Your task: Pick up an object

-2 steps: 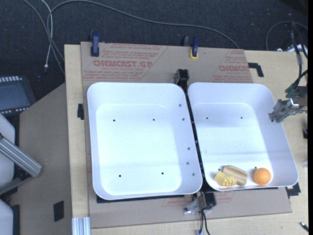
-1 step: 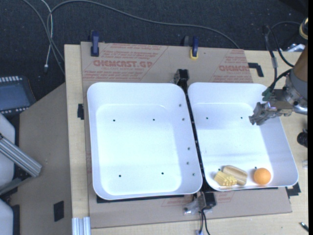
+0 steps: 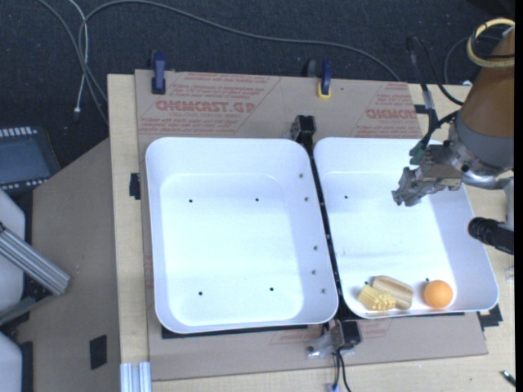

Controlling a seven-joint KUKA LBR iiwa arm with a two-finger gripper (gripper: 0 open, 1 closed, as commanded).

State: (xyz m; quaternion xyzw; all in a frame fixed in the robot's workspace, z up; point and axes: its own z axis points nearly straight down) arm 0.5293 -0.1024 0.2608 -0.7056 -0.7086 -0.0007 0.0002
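Observation:
In the right bin, near its front edge, lie three small things: a yellow corn cob piece, a tan bread-roll-like piece just behind it, and an orange ball to their right. My gripper hangs over the right bin's back right part, well behind those objects. Nothing shows between or under its tips.
The left bin stands next to the right one on a cardboard-covered bench. Blue and yellow clamps hold the board at the back. A black fixture sits between the bins at the back, and cables run behind.

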